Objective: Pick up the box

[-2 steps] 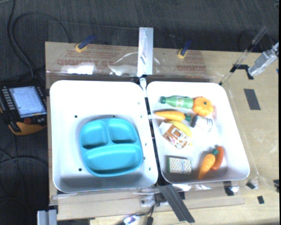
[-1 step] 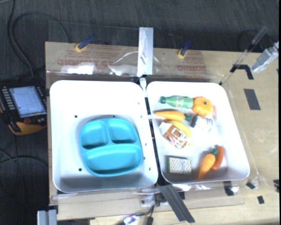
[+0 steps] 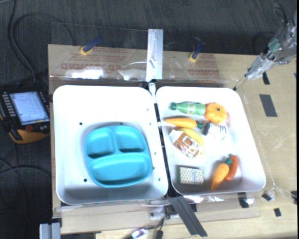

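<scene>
The box (image 3: 191, 175), small and flat with a speckled green and white face, lies near the lower edge of the right bin (image 3: 249, 133), toward that bin's lower left corner. Just to its right lie two carrots (image 3: 224, 171), side by side and slanted, their tips pointing down toward the box. Above the box rests a white carton (image 3: 186, 144) with orange print, tilted on the bin floor. A yellow banana (image 3: 182, 123) lies across the carton's upper edge, reaching left toward the divider between the bins. Higher still, a green bottle (image 3: 188, 107) lies on its side along the upper part of the bin, with an orange fruit (image 3: 217, 113) touching its right end. A small dark and silvery thing sits between the fruit and the carton; what it is cannot be told.

The left bin (image 3: 65, 133) holds a blue compartment tray (image 3: 118, 155), set in the middle.

The gripper (image 3: 256, 69) hangs at the upper right of the frame, outside the bins and well apart from the box. Whether it is open or closed cannot be told.

A teach pendant (image 3: 24, 112) lies at the far left.
</scene>
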